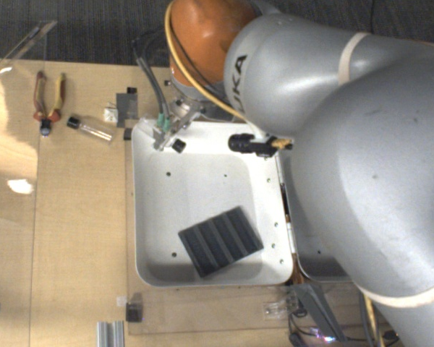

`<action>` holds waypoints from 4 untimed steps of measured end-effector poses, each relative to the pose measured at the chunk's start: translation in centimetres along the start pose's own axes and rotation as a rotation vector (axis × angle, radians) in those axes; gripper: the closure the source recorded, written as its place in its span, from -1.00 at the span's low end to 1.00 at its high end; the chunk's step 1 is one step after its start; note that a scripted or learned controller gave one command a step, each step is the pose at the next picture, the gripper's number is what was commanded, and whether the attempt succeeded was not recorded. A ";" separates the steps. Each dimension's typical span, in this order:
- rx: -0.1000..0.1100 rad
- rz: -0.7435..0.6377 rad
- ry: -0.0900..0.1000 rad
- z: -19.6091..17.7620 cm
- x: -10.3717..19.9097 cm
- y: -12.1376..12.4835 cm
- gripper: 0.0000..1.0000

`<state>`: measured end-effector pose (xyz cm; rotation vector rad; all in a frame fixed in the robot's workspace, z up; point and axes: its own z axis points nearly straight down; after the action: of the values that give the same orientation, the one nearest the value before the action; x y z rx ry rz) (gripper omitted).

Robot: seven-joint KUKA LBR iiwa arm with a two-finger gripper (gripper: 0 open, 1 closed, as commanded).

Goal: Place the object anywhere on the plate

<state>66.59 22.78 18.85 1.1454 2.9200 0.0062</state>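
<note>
The grey arm is the closest thing to the camera and it covers most of the right side of the view. Its orange band stands above the far edge of the white bin. The gripper is over the far left corner of this bin, close to the corner wall. It is small and partly in shadow, so I cannot tell if it is open or closed, and I see no thing held in it.

The dark ribbed slab lies flat on the floor of the white bin, near the front wall and a little turned. It is well apart from the gripper.

Only a corner of the second bin shows under the arm, just right of the white bin.

On the wooden bench, left of the white bin, there are pliers with red handles, a small clear vial with a black cap, and a grey block just beside the bin's far left corner. A small black block sits near the bin's front left corner.
</note>
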 end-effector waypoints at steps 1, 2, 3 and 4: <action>-0.001 -0.129 0.000 -1.8 0.3 -0.1 1.00; -0.003 -0.141 -0.001 -9.8 1.0 0.2 1.00; 0.008 -0.380 -0.001 5.6 0.8 -0.6 1.00; -0.004 -0.586 -0.002 -6.9 0.9 0.3 1.00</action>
<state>66.09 23.59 25.71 0.2523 3.1218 0.0084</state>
